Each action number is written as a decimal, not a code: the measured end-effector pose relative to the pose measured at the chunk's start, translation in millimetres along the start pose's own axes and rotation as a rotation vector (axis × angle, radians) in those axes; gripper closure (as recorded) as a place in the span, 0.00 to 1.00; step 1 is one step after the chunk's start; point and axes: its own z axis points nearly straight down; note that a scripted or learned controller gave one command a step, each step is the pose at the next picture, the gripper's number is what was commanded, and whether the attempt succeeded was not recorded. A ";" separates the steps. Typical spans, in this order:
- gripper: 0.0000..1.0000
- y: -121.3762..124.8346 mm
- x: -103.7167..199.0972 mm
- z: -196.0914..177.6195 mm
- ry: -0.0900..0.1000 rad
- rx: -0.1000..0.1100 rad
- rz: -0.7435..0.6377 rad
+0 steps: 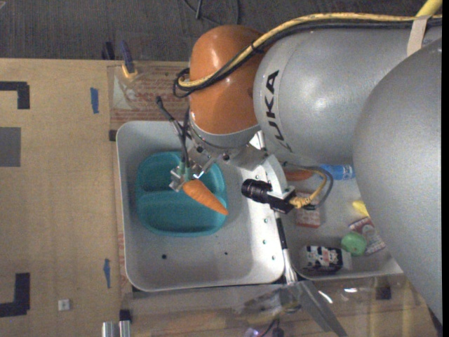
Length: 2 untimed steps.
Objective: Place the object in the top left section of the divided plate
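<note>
the carrot (206, 196), orange and tapered, lies at a slant over the teal divided plate (158, 209), its thick end up against the hand (184, 177) and its pointed tip reaching down toward the plate's right rim. the thick end sits between the hand's pale fingers, so the hand looks closed on the carrot, though the grip point is small and partly shaded. whether the carrot rests on the plate or hangs just above it cannot be told from this angle.

the divided plate lies in the left white bin (140, 258), toward that bin's upper part, with a ridge that splits it into sections; the carrot crosses the plate's right side near the middle ridge. the bin's bare floor below the plate shows a few small dark holes.

the arm (316, 118) comes in from the right, big and grey, with its orange band (219, 83) right above the wrist and a yellow and black cable (316, 21) looping over it. a black cylindrical fitting (263, 192) juts from the wrist near the wall between the two bins, with a yellow connector beside it.

the right white bin (351, 272) holds small clutter: a green ball (354, 243), a black and white printed packet (323, 257), a small reddish item (307, 216) and a blue piece (342, 170) near the arm.

the worktop (56, 188) to the left is tan board with black corner marks and bits of blue tape (94, 100).
</note>
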 end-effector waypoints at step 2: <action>1.00 -48.5 -11.7 -4.6 0.000 -0.001 -0.133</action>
